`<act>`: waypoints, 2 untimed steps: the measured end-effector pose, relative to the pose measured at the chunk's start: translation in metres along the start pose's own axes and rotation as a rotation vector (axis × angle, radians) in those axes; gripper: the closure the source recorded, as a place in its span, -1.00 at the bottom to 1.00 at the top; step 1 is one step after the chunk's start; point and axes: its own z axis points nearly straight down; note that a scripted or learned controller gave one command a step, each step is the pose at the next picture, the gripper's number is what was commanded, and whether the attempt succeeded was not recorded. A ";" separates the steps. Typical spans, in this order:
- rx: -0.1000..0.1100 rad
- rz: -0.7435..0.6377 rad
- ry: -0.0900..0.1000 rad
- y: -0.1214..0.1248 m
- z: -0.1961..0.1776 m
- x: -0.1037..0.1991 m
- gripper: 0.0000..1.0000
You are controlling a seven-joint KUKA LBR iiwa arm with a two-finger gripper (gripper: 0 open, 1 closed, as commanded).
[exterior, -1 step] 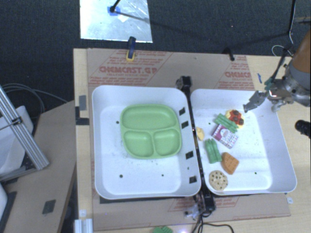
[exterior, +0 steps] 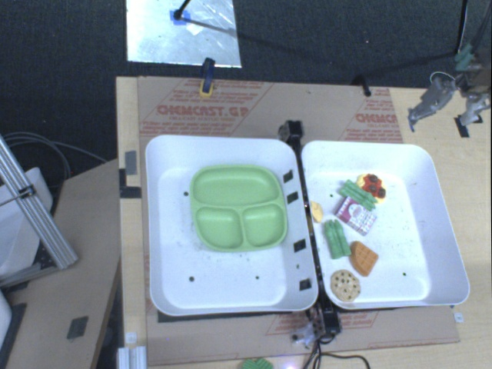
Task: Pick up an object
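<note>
I am looking down on two white bins sitting side by side on the bench. The left bin is holding a green divided plate, lying flat near the middle. The right bin is holding the small things I could pick. Taking that bin as a clock face, a yellow and red piece is lying at about twelve o'clock, with a green bean touching it just below. A pink and white packet is resting close to the centre, tilted. A second green bean is lying at about eight o'clock, just beside the packet. An orange cracker is sitting at about six o'clock, and a round chocolate chip cookie is lying lower still, near the bin's front rim. A small yellow bit is sitting at nine o'clock against the wall.

The gripper is hanging at the upper right of the view, beyond the right bin's far corner and well apart from everything in it. Its fingers are spreading apart, fairly wide, and gripping nothing.
</note>
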 end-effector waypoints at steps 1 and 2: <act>0.013 0.001 0.000 0.000 -0.001 -0.003 1.00; 0.037 0.009 0.006 -0.061 0.192 0.032 1.00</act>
